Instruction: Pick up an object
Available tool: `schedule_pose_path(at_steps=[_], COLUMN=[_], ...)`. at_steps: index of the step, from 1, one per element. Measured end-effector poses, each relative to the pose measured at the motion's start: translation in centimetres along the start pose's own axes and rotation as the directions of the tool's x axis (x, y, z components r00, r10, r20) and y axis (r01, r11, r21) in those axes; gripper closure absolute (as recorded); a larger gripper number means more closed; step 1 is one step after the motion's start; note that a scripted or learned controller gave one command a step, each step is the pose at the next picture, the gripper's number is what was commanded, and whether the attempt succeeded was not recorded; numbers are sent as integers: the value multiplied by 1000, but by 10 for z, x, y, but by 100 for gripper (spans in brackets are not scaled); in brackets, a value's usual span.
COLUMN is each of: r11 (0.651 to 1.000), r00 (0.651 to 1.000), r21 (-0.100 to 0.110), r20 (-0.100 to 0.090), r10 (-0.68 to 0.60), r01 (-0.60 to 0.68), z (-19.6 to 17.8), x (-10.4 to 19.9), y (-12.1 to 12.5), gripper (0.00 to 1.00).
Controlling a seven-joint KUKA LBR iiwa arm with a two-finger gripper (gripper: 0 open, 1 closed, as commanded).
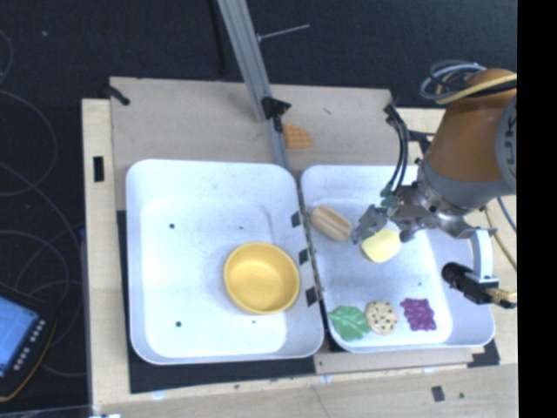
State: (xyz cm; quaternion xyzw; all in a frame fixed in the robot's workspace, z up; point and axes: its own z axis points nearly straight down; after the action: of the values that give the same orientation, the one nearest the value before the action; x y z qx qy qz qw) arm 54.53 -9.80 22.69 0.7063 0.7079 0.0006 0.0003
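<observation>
In the right bin (452,338), my gripper (387,233) hangs over the middle. A pale yellow rounded object (381,248) sits between its two dark fingers (368,225), which close on its sides. Just to the left lies a tan bread roll (331,223), close to the left finger. Along the bin's front edge lie a green leaf (348,322), a chocolate-chip cookie (380,317) and a purple bunch of grapes (419,313). The arm's orange band (470,146) covers the back right corner of the bin.
The left bin (165,233) holds a yellow bowl (261,277) near its right wall. A slanted metal post (248,50) rises behind the divider between the bins. A small orange piece (297,137) lies on the bench behind them. A black fitting (466,283) juts over the right bin's right side.
</observation>
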Motion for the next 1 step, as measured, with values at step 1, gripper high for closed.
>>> schedule_pose_path(at_steps=[1], r11=[1000], r00=[1000], r21=[-1], r20=[0], r10=[2], r01=[-2], z=[0], x=[0], y=[0], gripper=[0])
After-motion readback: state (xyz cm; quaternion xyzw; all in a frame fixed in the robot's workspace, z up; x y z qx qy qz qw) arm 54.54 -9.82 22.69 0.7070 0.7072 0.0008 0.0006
